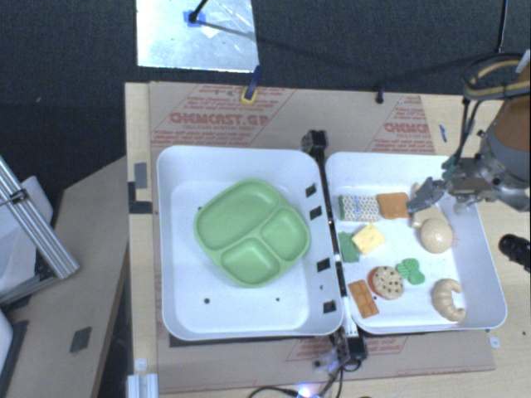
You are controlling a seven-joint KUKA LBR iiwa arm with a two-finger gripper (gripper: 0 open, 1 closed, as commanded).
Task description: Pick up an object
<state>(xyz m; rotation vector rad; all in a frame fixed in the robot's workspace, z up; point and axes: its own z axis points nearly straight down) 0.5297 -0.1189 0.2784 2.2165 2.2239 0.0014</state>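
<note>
The right bin (489, 293) holds several toy foods: a speckled block (358, 206), an orange cracker (392, 205), a yellow cheese wedge (368, 239), a cookie (387, 282), a green leafy piece (409, 270), an orange wafer (362, 298), a croissant (449, 298) and a pale round bun (436, 235). My gripper (421, 197) hangs over the bin's upper right part, just right of the orange cracker and above the bun. Nothing shows held in it.
The left bin (178, 305) holds a green divided plate (252, 231). A black divider with clips (325, 222) runs between the bins. A small green piece (348, 248) lies by the cheese. The arm (506, 152) reaches in from the right.
</note>
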